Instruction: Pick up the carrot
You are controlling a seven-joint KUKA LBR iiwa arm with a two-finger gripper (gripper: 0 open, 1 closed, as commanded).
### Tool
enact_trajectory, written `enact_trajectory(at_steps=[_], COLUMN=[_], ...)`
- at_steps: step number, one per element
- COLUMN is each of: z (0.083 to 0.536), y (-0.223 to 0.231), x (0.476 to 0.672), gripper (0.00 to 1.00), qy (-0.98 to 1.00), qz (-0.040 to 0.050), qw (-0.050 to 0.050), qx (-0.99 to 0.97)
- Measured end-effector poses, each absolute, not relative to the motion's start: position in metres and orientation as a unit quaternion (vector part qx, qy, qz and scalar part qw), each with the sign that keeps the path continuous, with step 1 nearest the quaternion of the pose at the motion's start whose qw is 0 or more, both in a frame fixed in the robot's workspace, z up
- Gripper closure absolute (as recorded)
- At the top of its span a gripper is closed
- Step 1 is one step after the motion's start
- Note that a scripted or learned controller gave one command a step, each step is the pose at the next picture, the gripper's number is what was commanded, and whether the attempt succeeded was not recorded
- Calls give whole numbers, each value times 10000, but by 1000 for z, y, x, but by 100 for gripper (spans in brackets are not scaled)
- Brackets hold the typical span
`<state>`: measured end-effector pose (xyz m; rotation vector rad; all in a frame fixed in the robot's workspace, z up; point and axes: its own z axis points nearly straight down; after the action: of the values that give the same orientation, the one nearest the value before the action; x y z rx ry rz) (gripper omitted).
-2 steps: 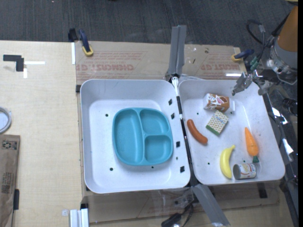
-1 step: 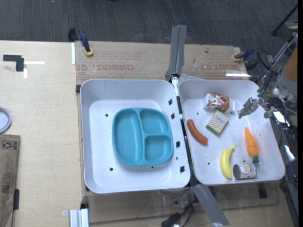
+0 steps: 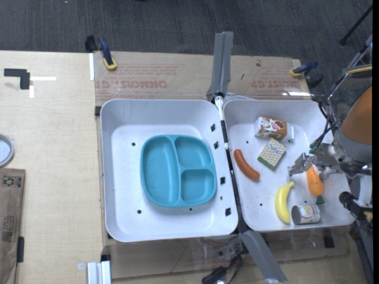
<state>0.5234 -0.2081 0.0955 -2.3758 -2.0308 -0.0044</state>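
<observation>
Carrot [image 3: 314,181] lay in the right bin [image 3: 249,108], near its right side, w/ the gripper [image 3: 309,165] right at its top end; couldn't tell if it gripped. Banana [image 3: 283,202] and a small can [image 3: 306,213] sat just beside it, can label unreadable. Cardboard [image 3: 148,76] behind the bins bore mirrored red print, unreadable. Arm [image 3: 355,135] reached in from the right, wrist low over the bin.

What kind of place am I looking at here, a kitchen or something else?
Probably a robotics lab rather than a kitchen: a bench with clamped-down cardboard, two white bins holding a blue divided plate and toy food like a banana, and a robot arm's claw at the carrot.
</observation>
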Motion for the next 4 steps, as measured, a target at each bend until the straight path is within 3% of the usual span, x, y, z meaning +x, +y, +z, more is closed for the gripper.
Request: enact_trajectory(at_steps=[1, 2, 3, 4], z=[91, 115, 120, 120], y=[-198, -199, -200, -200], x=[491, 477, 477, 477], gripper=[0, 0, 100, 0], qy=[-7222, -6957, -6949, -6951], qz=[14, 14, 27, 28], qw=[37, 28, 50, 51], qx=[-6917, -7183, -7191, -7189])
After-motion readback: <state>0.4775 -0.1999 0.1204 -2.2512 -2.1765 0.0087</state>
